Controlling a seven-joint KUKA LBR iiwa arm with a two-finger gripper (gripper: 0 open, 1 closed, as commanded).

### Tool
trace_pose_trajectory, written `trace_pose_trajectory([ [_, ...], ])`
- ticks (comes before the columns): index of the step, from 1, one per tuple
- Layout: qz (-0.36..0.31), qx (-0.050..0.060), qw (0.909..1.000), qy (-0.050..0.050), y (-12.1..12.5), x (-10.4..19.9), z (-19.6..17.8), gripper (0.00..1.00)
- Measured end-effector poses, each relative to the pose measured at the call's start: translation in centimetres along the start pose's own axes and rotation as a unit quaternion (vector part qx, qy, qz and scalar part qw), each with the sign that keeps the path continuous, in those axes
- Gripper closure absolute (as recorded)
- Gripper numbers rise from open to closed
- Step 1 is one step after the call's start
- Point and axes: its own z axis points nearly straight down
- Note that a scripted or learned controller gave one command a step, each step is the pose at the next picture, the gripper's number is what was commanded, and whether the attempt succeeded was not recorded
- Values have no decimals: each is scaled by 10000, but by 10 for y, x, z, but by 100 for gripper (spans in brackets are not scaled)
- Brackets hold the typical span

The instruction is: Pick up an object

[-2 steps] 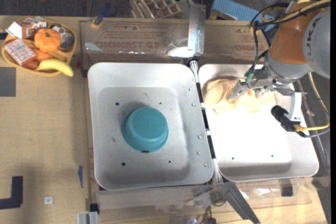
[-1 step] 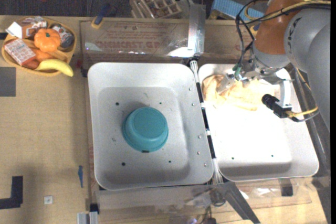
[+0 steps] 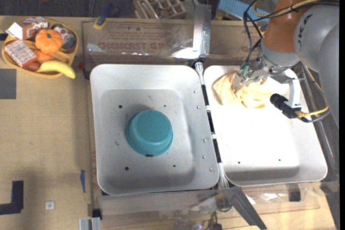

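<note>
Look at your gripper: it sits low over the far end of the right bin, right on a pale yellowish crumpled thing that looks like cloth or soft plastic. Whether the tool is spread or clamped you cannot tell; it is too small and washed out against the bright bin floor, and nothing shows plainly pinched in it. The crumpled thing lies directly under and just nearer the camera than the gripper, touching the bin floor close to the divider between the two bins. Behind the gripper, the orange band and the grey arm rise toward the right, with black and yellow cables looping around the wrist.

Well away to the gripper's left, in the left bin, a teal bowl rests upside down near the middle of the white floor.

Both bins stand on a light wooden bench. Farther left than the bowl, at the bench's far corner, a basket holds toy food: a banana and a small orange pumpkin. Beyond the bins lies a cardboard strip, and past it a dark floor with boxes and wire clutter.
</note>
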Motion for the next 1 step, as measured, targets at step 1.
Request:
trace_pose_trajectory([
  [1,-753,34,9972,18,11,49,-100,100],
])
